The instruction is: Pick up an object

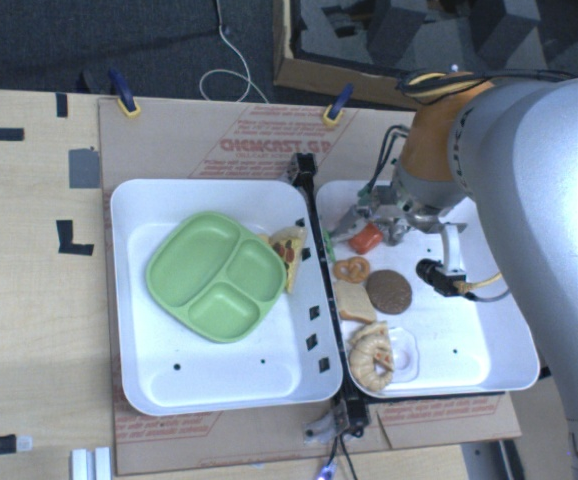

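From above, the arm (509, 148) reaches into the right bin (489, 353), its jaws over a red-orange piece (366, 238); whether they are open or closed I cannot tell. A green divided plate (216, 276) lies in the left bin (159, 388).
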You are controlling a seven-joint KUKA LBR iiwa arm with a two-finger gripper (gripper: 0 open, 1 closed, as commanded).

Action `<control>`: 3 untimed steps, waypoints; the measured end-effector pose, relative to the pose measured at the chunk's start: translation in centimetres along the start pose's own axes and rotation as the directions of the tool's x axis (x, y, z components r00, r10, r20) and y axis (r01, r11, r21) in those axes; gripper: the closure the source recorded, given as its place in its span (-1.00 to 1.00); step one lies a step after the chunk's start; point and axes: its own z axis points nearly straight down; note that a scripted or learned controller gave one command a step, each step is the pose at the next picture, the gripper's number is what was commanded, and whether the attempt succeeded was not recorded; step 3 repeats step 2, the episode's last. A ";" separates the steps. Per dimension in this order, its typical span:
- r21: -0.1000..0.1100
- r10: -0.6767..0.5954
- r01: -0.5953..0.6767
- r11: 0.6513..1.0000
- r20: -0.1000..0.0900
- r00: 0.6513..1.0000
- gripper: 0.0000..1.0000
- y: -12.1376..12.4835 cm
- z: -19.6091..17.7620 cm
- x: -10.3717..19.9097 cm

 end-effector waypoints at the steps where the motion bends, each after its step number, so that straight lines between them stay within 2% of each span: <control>1: 0.002 -0.002 0.002 1.000 -0.003 1.000 1.00 0.1 -1.0 0.2; 2: -0.003 -0.007 0.007 1.000 -0.010 1.000 1.00 -4.9 -10.5 5.1; 3: -0.003 -0.007 0.007 1.000 -0.010 1.000 1.00 -4.9 -10.5 5.1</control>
